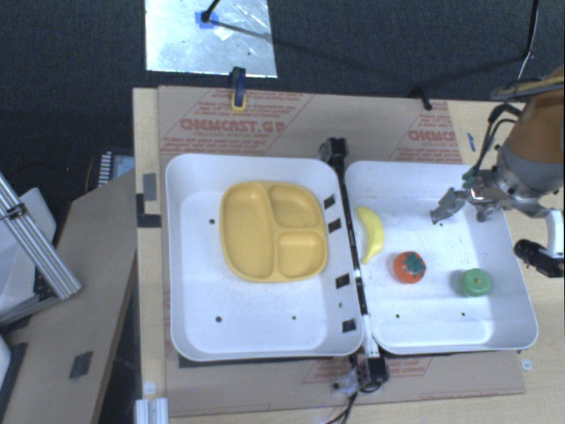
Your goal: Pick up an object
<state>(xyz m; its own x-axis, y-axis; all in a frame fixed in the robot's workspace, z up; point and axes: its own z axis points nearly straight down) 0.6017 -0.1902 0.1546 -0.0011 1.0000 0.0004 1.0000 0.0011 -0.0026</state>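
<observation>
In the right bin (441, 334) lie a yellow banana (371, 233) by the left wall, a red tomato-like fruit (409, 268) in the middle, and a small green round object (476, 282) to the right. My gripper (463, 207) hangs over the bin's upper right part, above and to the right of the tomato. It stands open with nothing between its fingers. The green object sits just below it, nearer the front.
The left bin (194, 316) holds a yellow divided plate (272, 230). A black divider (346, 254) with clips runs between the bins. The arm's orange band (538, 126) rises at the right edge. Cardboard lies under both bins.
</observation>
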